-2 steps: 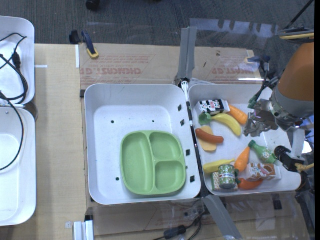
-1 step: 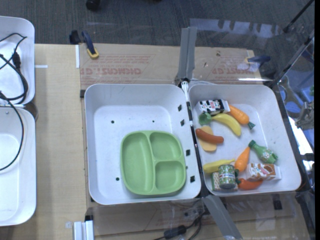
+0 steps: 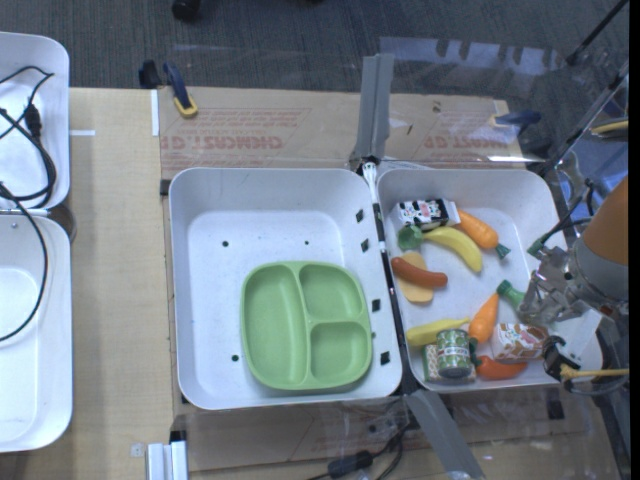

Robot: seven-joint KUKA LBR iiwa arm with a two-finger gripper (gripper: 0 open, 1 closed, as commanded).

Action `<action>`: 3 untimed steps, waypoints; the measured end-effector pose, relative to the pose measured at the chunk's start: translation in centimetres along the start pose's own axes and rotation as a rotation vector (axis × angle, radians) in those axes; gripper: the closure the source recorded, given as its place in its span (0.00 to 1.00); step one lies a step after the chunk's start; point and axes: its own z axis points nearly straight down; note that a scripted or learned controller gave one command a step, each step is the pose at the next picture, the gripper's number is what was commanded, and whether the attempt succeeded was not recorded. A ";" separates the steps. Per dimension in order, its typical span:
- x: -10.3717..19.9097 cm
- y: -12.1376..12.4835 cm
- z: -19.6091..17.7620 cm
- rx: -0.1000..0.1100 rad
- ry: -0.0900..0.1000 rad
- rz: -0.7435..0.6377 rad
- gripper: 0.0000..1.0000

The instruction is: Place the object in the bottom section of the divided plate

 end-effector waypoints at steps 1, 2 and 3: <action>2.6 5.1 3.0 0.025 0.004 -0.193 1.00; 6.9 11.4 3.0 0.016 -0.003 -0.325 1.00; 10.6 10.8 3.0 0.013 -0.004 -0.513 1.00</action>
